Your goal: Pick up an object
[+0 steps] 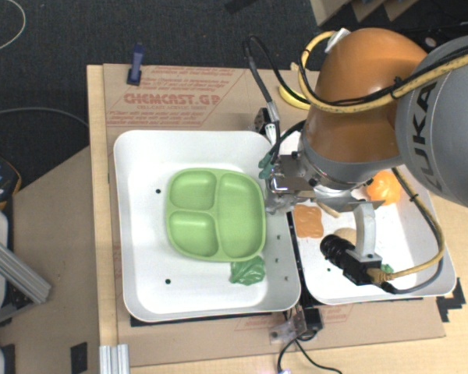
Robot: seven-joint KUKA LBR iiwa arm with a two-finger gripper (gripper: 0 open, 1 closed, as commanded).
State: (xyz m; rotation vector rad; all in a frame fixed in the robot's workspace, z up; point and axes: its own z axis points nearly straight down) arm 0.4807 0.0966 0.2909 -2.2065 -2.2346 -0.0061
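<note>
A dark carpet floor (101, 14) lies all around a brown cardboard bench (171, 100) with red letters printed near its far edge.

The biggest thing is the robot arm (359, 84), grey with a fat orange band. It comes in from the right and hangs over the far half of the right bin (421, 248). Its gripper (284, 184) sits low over the walls where the two bins meet, just beside the right edge of the green plate. The arm hides it from above, so I cannot tell if it is wide or narrow, and I cannot see anything held in it.

The left bin (136, 209) is white and shallow. In its middle lies a green plate (216, 213) with three parts. A small crumpled green lump (248, 272) touches the near right corner of the plate.

The right bin is white too. A flat brown square (308, 222) lies near its left wall, close to the gripper. An orange ball (384, 187) peeks out from under the arm, toward the middle of the bin. A little tan lump (345, 234) lies just beside the near right corner of the brown square.

A small blue clip (135, 65) stands at the far left corner of the bench.
</note>
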